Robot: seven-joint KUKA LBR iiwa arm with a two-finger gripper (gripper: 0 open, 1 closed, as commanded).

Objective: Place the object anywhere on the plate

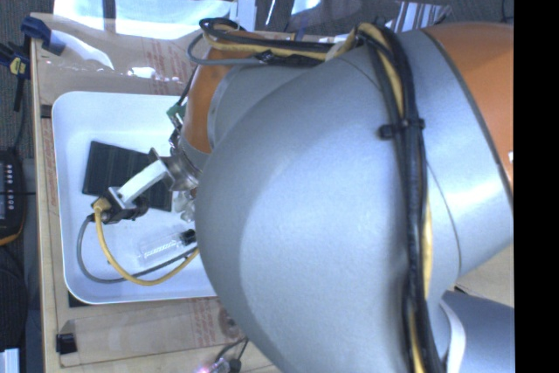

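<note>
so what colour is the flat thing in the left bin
Black, seen best in the camera view.

The big grey arm (349,205) reaches in from the right and bends down low. Its orange band (476,92) sits up high. Yellow and black cables (406,144) run along it.

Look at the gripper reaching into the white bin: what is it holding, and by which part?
It cannot be told. The gripper hangs over the white bin near a black plate, and the arm hides any hold.

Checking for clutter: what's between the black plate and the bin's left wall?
In the camera view, bare white floor lies between the black plate and the left wall of the bin.
</note>
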